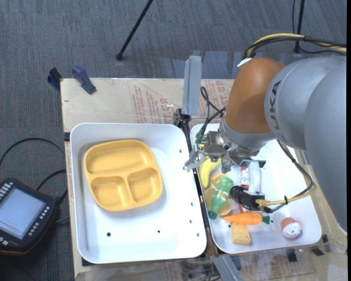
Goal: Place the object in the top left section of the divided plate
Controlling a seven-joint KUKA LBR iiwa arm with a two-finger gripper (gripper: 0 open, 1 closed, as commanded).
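Right bin (307, 230), front: a carrot (244, 219), a tan wedge (241, 235) and a small red-and-white ball (291, 229) lie nearest me.
Pile behind them: a green bottle (220, 193) and a banana (207, 171), touching, hard against the wall between the 2 bins.
Gripper (222, 157): down over that pile (which piece it is after, I cannot tell); the wrist hides how it stands, and nothing is visibly held.
Plate (123, 174): yellow, 3 sections, alone in the left bin (134, 239), well apart from the pile.
Risk: crowded toys may slip or come up 2 at once.
Room: the dividing wall must be cleared; white floor rings the plate, but section ridges are low.
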